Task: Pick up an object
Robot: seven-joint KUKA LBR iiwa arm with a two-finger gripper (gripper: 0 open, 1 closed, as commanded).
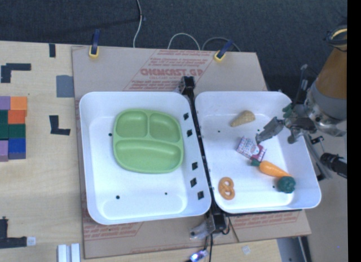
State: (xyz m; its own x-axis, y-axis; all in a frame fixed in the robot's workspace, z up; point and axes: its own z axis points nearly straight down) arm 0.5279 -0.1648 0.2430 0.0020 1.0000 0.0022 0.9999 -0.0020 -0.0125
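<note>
**Toy carrot and small items lie in the right bin, gripper above them**

Toy carrot (273, 169), smooth orange plastic and tapered, lies in the right bin (225, 100) near that bin's right wall, tilted with its point toward the bin's front right. Just off that point sits a dark green knobbly lump (286, 185), close to the bin's front right corner. Touching the carrot's blunt end is a small crinkled packet (250, 148), pink and white with print. A beige wedge-shaped piece (242, 118) with a rough surface rests toward the bin's back, well apart from the packet. An orange pretzel-shaped toy (227, 188), looped with holes, lies near the bin's front left.

Left of this bin, the left bin (93, 142) holds a glossy light green divided plate (148, 141) with three compartments and rounded corners.

From the right, the grey arm with its orange band (334, 78) leans over the right bin's right wall. The gripper (280, 131) hangs above the bin just right of the packet, its dark fingers (269, 129) spread apart with nothing between them.
</note>
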